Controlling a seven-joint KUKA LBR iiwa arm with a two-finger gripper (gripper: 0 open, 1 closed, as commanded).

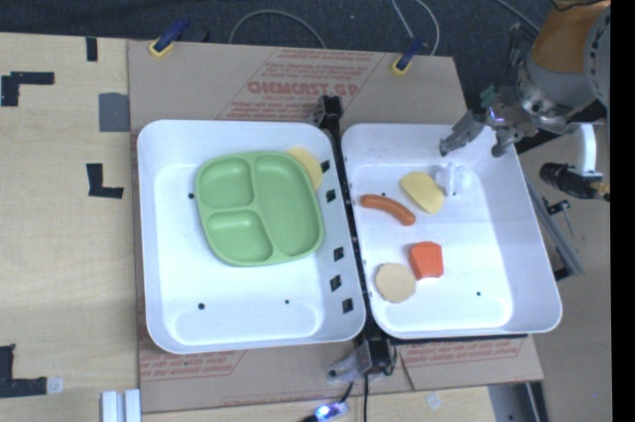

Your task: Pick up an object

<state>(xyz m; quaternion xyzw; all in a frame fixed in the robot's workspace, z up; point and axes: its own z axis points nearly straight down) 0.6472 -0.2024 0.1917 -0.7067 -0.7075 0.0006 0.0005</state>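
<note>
The right bin (516, 241) holds four small foods: a yellow piece (424, 193) near its middle, a sausage (387, 208) just to that piece's left, an orange block (427, 260) nearer the front, and a tan round disc (396, 283) beside the block. The yellow piece is the candidate closest to the gripper (479, 134). It lies down and to the left of the fingertips in the camera view, and its long axis runs diagonally from upper left to lower right. The gripper hangs over the bin's back right area with its two fingers spread apart and nothing between them. The left bin (164, 231) carries a green divided plate (260, 208), well away from the arm's reach line.
</note>
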